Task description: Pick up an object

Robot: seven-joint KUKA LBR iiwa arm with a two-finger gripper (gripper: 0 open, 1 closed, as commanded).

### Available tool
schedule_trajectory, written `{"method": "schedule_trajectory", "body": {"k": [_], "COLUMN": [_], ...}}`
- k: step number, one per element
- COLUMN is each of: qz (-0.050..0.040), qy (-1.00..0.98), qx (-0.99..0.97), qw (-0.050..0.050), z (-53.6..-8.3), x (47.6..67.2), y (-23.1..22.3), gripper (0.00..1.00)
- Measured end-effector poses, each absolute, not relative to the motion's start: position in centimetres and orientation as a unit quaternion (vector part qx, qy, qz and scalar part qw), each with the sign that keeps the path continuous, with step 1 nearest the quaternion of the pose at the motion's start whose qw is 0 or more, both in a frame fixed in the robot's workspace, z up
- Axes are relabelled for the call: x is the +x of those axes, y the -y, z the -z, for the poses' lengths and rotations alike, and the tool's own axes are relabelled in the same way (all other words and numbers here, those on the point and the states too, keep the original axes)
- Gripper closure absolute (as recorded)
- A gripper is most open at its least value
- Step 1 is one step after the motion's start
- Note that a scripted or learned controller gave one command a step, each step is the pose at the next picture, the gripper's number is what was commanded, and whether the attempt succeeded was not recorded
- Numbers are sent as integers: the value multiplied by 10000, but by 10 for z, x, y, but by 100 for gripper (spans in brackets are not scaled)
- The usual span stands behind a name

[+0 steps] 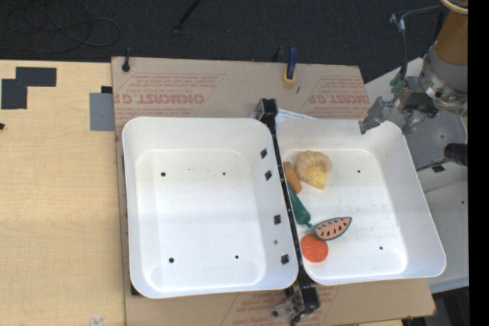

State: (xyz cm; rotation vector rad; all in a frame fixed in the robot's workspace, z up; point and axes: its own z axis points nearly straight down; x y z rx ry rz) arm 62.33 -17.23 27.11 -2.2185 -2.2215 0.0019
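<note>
The claw (390,112) hangs over the right bin's (397,256) upper right corner (open or closed, I cannot tell); the bread roll (314,167) lies down-left of it.

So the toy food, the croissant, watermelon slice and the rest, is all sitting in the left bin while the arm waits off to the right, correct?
Not quite. The camera view shows the croissant, watermelon slice and the other pieces in the right bin, not the left bin. The rest holds: the gripper is off to the right, by that bin's far corner.
</note>
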Motion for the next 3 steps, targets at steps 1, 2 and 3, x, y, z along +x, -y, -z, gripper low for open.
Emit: {"method": "schedule_trajectory", "body": {"k": [1, 2, 3], "qz": [21, -14, -36], "qy": [7082, 7088, 7096], "qx": [-7060, -7054, -7045], "qw": [-28, 7, 68], "z": [-372, -375, -255], "x": [613, 613, 597], "y": [144, 144, 56], "gripper": [0, 100, 100]}}
